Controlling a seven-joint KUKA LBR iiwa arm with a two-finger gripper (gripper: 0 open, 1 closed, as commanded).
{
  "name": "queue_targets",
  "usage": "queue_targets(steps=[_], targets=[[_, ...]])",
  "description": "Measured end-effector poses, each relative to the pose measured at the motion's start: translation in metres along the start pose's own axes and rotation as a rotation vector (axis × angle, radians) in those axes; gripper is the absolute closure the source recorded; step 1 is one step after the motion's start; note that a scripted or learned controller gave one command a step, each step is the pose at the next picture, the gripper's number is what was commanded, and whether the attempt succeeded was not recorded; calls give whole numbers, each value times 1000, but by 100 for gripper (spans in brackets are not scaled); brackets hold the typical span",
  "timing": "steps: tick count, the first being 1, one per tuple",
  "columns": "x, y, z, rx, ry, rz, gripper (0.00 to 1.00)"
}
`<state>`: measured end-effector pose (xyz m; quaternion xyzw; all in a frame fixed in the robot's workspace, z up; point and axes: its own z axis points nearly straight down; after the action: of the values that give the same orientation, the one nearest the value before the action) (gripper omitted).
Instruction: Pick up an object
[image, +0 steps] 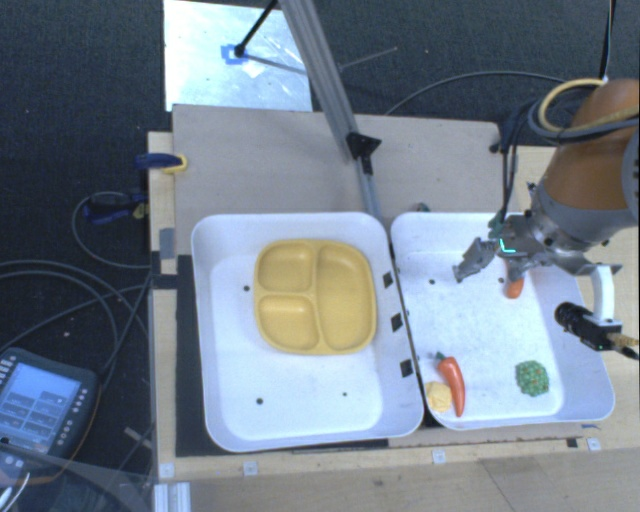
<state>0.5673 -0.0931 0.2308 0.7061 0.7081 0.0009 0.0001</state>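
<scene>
Metal gripper (497, 262) hung over the right bin (590, 405), finger state unclear, small orange piece (514, 289) just beside, bumpy green ball (532, 378), glossy tapered carrot (453, 382), yellow moulded tray (314, 297).

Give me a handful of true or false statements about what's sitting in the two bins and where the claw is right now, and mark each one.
1. The yellow divided plate lies in the left bin. True.
2. The red pepper lies in the left bin. False: it lies in the right bin, near its front left corner.
3. The green ball sits in the right bin. True.
4. The claw hangs above the yellow divided plate. False: it hangs above the right bin, toward its back.
5. A small yellow item lies right beside the red pepper. True.
</scene>
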Motion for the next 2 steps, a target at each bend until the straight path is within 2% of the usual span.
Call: queue_targets(steps=[2], targets=[[0, 15, 91, 4, -1, 3, 0]])
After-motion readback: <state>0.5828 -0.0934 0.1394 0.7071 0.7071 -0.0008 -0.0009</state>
